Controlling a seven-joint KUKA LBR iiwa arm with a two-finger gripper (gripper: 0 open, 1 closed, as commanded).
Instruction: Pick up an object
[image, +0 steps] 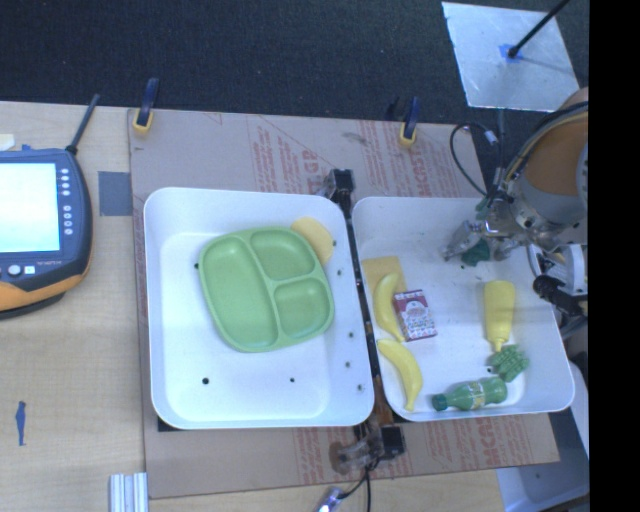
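The right bin (440, 215) holds a yellow banana (404, 371), another yellow curved piece (385, 295), a small red box (415, 314), a yellow bottle (499, 308), a green bottle (472, 396) and a green broccoli piece (510, 362). My gripper (478, 245) hangs over the upper right part of this bin, above and left of the yellow bottle. Nothing shows between its tips. The grey arm with its orange band (555, 165) comes in from the right.
The left bin (170, 380) bears a green divided plate (267, 288) with a yellow piece (314, 236) at its upper right corner. A tablet-like pendant (35, 225) lies at far left. Clamps (408, 125) hold the cardboard at the back.
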